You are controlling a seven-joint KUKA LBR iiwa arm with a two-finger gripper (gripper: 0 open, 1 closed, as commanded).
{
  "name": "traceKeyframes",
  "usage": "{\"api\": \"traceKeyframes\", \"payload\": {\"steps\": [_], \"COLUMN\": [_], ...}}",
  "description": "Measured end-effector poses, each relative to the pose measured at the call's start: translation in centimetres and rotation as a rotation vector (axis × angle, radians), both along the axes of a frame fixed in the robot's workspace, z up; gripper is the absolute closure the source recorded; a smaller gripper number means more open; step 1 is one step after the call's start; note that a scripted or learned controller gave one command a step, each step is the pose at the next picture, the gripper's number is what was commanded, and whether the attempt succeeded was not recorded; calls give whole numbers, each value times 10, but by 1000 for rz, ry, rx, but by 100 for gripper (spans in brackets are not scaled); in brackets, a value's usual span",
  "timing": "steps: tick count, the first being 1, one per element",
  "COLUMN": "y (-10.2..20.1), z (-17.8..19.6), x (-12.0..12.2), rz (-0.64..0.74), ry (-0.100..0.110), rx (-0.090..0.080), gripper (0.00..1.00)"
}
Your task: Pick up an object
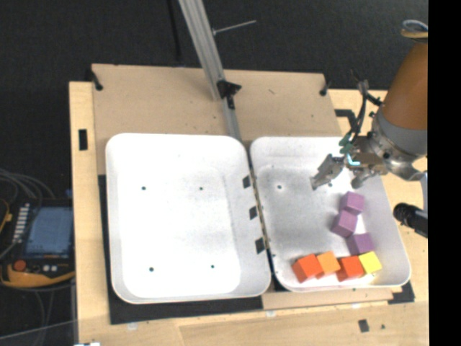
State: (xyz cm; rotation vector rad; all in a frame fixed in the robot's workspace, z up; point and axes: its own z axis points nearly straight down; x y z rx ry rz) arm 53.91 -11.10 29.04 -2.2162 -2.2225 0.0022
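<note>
From my seat, the two grey fingers (pixel 328 171) stand spread apart, one reaching left and down toward the floor of the right-hand shallow white bin (pixel 288 215), the other angled down beside it, and I see nothing between them. The two-finger gripper (pixel 342 175) hangs over the upper middle of that bin, apart from every block. Behind it there is a teal spot on the wrist, then the grey body of the arm (pixel 403 121) with its orange band, coming in from the right.

Just below and right of the gripper sits a small purple cube (pixel 352 202), and touching it on the lower left is a second purple block (pixel 344 224). A third purple block (pixel 361 243) lies a little further down, near the bin's right wall. Along the bin's near edge runs a row of blocks: an orange-red cube (pixel 308 267), a lighter orange block (pixel 328 262) just beside it, a red-orange cube (pixel 351 267), and a yellow cube (pixel 370 263) at the right end. They look to be touching one another, though I cannot tell for each pair.

The left-hand shallow white bin (pixel 122 215) lies against the right one, joined by dark clips along the seam. Both rest on a tan wooden bench (pixel 158 99). A slanted metal rail (pixel 205 42) crosses the top of the bench. At the far left, off the bench, is a blue-screened handheld controller (pixel 43 236) with an orange casing and cables.
</note>
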Motion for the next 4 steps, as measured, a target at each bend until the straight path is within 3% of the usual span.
{"api": "traceKeyframes", "payload": {"steps": [1, 4], "y": [0, 2], "z": [2, -127], "x": [1, 3], "rz": [-2, -6], "ry": [-5, 0], "rx": [-1, -3], "gripper": [0, 0]}}
